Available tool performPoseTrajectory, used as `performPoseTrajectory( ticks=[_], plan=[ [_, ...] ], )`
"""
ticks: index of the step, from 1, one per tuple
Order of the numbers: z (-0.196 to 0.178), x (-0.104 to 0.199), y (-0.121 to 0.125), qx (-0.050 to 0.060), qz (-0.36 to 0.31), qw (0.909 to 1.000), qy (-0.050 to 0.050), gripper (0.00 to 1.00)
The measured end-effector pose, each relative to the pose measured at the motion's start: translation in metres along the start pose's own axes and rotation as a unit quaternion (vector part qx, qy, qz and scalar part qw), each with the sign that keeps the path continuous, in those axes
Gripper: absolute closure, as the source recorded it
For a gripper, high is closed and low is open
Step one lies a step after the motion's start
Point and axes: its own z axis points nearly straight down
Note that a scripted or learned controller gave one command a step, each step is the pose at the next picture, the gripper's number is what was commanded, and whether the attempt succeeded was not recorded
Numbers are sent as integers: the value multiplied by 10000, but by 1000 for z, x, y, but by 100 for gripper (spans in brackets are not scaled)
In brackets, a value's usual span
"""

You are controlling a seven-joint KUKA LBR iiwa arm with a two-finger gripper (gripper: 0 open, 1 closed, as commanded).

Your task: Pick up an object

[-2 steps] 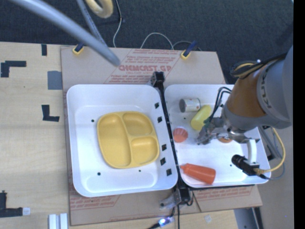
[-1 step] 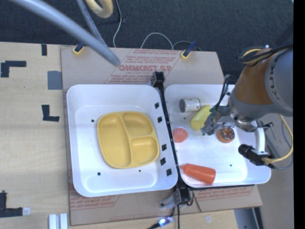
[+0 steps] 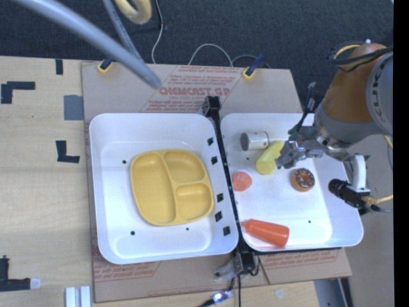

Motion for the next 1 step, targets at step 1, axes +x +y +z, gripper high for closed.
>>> performPoseTrajectory(
  ticks=[1],
  plan=[
    [-23,0,1,12,5,10000,3,100]
  ],
)
